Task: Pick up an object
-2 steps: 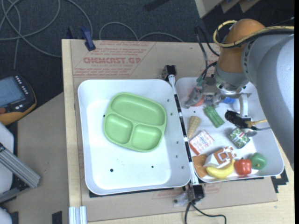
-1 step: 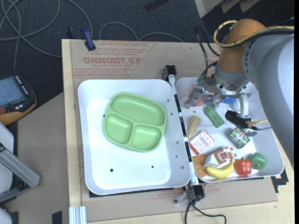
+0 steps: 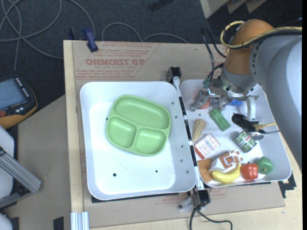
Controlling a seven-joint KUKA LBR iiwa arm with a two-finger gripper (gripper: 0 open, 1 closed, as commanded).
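My gripper hangs low over the far left part of the right bin, under the grey arm with its orange band. It stands open with nothing between its fingers. Just in front of it lie a green bar and a tan ice-cream cone. Nearer the front are a red and white packet, a small green patterned box, a white and orange carton, a yellow banana, a red tomato and a green fruit.
The left bin holds a light green divided plate. A black clip sits at the far end of the ridge between the bins. The arm covers the right bin's far right corner. Cables lie on the floor beyond the bench.
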